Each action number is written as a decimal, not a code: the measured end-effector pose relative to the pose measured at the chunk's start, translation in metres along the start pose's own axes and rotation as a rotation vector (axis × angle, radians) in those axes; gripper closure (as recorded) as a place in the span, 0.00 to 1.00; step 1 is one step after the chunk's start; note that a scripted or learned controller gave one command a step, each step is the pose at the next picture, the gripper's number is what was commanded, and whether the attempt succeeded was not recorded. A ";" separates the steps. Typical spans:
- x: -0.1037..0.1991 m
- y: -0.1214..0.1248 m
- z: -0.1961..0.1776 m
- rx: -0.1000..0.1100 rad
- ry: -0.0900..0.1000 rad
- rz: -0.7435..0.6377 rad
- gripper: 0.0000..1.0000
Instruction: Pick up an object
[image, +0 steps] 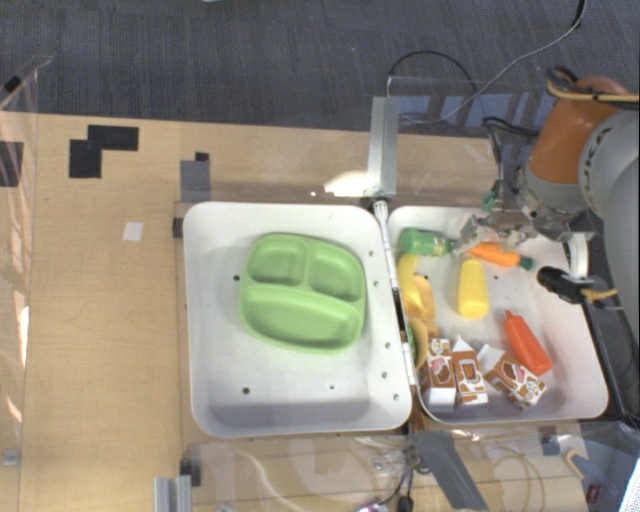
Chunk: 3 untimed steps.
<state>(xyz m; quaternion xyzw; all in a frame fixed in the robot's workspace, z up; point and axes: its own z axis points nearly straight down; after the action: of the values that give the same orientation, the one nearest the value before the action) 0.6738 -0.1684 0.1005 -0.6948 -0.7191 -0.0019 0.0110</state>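
Note:
The right bin (590, 395) holds a pile of toy foods. An orange carrot (497, 256) lies near the bin's back, beside a yellow bottle (472, 288) and a green bottle (425, 242). A banana (410, 276) rests along the left wall. An orange-red bottle (527, 342) lies towards the front right. Three brown-and-white cartons (468, 378) sit along the front. My gripper (499, 228) hangs low over the bin's back right, just above the carrot, with the orange-banded wrist (562, 140) behind it. I see nothing held.
The left bin (215, 400) holds a green divided plate (300, 290). A metal post (384, 150) stands behind the wall between the bins. A black part with a yellow band (568, 286) juts over the right bin's right edge. Cables run behind the bench.

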 end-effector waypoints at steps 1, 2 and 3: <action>0.002 0.003 -0.013 -0.007 -0.003 -0.008 1.00; 0.002 0.003 -0.012 -0.007 -0.003 -0.008 0.00; -0.007 -0.059 0.012 -0.016 -0.019 -0.091 0.00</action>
<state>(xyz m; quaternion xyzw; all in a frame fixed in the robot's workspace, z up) 0.6153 -0.1775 0.0894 -0.6614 -0.7500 -0.0014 -0.0017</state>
